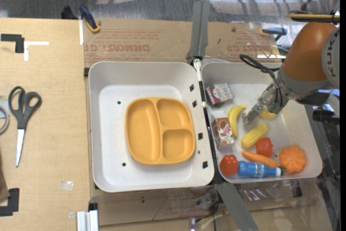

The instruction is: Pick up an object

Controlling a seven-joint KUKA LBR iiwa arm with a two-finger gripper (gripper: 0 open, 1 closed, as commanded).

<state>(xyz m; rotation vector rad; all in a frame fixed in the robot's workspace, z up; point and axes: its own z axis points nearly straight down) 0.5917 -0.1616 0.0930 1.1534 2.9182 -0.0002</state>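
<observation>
- Scissors (22,116) lie at the left edge of the surface (48,170), grey handles toward the far side, blades pointing at the near edge.
- Next I see the left bin (102,132); a yellow divided plate (160,130) sits flat near its middle, three compartments facing up.
- Along the right bin (309,132)'s left wall I make out a small red and white carton (219,93) toward the far side and a brown snack packet (223,132) nearer me, well apart from each other.
- A banana (235,115) lies between those two and the tool, just beside the packet's far corner.
- In the near left corner of that bin a red pepper (229,164) touches the cap end of a blue bottle (258,171), which lies on its side along the near wall.
- A carrot (259,158) rests just behind the bottle, a tomato (264,146) beyond it, and a corn cob (254,135) farther still.
- My tool (252,116) hangs low over the middle of the right bin, right beside the banana and just above the corn; I cannot tell how far its jaws are parted, and I see nothing clearly between them.
- A yellow piece (268,113) shows just right of the tool, partly hidden by the wrist.
- An orange pumpkin (292,158) sits in the near right corner of that bin.
</observation>
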